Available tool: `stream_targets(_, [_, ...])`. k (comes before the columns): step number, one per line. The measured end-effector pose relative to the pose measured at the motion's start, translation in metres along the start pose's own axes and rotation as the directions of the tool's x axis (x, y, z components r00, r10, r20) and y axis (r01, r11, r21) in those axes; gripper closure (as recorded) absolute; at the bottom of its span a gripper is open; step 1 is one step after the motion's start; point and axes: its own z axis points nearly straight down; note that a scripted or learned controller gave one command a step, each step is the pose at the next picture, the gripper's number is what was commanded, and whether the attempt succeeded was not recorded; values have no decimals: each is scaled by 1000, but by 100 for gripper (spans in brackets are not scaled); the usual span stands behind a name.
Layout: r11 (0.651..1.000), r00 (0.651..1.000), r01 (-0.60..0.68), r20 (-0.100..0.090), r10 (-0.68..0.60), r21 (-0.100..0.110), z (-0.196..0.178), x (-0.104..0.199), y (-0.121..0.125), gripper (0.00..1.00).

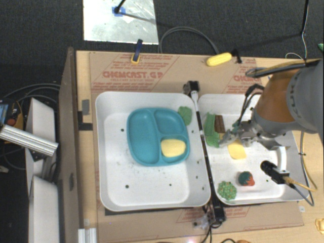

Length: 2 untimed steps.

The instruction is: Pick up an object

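My gripper (234, 135) hangs low over the middle of the right bin (283, 199). Just below it lies a pale yellow lump (237, 152), and I cannot tell whether they touch. To its left sit a green leafy piece (210, 130) and a brown block (219, 123), close to the bin's left wall. Near the front of this bin lie a red and teal ball (246, 178) and a knobbly green piece (227, 189).
The left bin (116, 186) holds a blue divided plate (144, 135) with a yellow piece (172, 148) in its lower right compartment. A small green piece (185, 114) rests at the plate's upper right edge. A yellow object (219, 59) lies on the cardboard behind the bins.
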Motion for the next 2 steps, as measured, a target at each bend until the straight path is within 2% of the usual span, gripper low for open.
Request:
stream_targets(1, [1000, 1000, -3, 1, 3, 2, -11, -2, -2, 100])
stream_targets(2, [1000, 1000, -7, 0, 7, 3, -87, -13, -40, 100])
